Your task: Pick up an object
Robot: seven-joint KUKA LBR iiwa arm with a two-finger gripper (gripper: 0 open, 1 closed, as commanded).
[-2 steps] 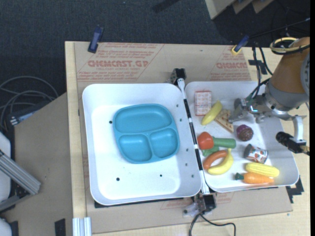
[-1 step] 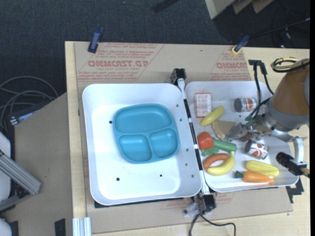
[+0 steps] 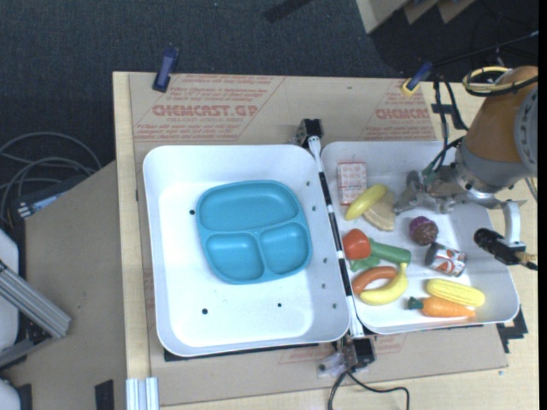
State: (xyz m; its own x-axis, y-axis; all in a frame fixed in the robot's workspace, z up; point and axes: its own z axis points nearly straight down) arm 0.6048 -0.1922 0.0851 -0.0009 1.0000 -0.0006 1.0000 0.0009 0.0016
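Note:
The right white bin [image 3: 504, 301] holds several toy foods. Among them are a pink packet [image 3: 351, 178], a yellow banana [image 3: 366, 202], a tan piece [image 3: 382, 219], a dark purple ball [image 3: 423, 229] and a small can [image 3: 446, 260]. Nearer the front lie a red pepper [image 3: 356, 244] with a green piece [image 3: 390, 251], a second banana [image 3: 385, 289], a corn cob [image 3: 455, 293] and a carrot [image 3: 443, 309]. My gripper [image 3: 420, 191] hangs low at the bin's back, just above the purple ball and right of the tan piece. I see nothing held in it.
The left white bin [image 3: 171, 229] holds a blue divided plate [image 3: 253, 230]. The arm's orange band [image 3: 496, 122] and grey wrist [image 3: 487, 178] reach over the right bin's right wall. A black part [image 3: 496, 243] sticks out by that wall. Cables [image 3: 43, 173] lie off the bench's left.

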